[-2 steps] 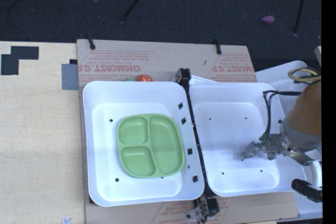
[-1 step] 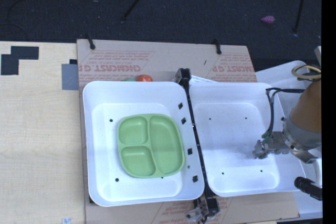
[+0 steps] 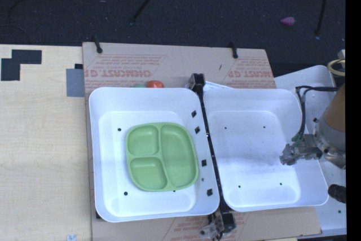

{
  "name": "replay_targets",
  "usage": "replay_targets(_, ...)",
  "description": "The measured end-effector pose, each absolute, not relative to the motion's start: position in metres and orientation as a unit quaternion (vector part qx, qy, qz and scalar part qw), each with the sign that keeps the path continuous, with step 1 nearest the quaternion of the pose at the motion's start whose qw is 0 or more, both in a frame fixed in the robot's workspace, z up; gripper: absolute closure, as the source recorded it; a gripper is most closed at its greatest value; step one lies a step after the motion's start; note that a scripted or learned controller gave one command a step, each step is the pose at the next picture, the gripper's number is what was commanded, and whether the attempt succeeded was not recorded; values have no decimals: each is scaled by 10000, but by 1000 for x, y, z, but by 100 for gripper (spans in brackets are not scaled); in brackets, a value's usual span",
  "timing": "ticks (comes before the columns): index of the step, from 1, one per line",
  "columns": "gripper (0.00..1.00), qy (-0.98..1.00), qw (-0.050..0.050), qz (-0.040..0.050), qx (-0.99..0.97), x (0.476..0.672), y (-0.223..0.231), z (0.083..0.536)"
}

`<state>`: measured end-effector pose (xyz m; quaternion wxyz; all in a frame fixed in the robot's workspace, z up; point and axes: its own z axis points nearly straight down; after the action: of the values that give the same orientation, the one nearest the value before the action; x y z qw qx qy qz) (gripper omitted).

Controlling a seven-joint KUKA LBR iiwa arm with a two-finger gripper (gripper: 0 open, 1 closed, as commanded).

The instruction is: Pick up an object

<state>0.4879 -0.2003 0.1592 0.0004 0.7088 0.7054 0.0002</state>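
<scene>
Green divided plate (image 3: 162,156) lies flat, long axis up-down; fingers' (image 3: 289,156) state unclear.

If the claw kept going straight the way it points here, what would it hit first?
The claw sits at the right bin's right side, pointing left and downward. It would probably meet that bin's white floor first, well short of the green divided plate in the left bin; depth is unclear.

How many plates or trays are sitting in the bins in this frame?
1. A green divided plate lies flat in the left bin. Something small and orange-red sits behind that bin's far rim, outside it; more could be hidden there.
</scene>
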Motion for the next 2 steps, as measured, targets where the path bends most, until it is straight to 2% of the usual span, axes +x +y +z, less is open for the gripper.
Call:
replay_targets(1,100,7075,18,8,7067,491,-204,222)
replay_targets(2,100,7075,-3,-1,7067,491,-204,234)
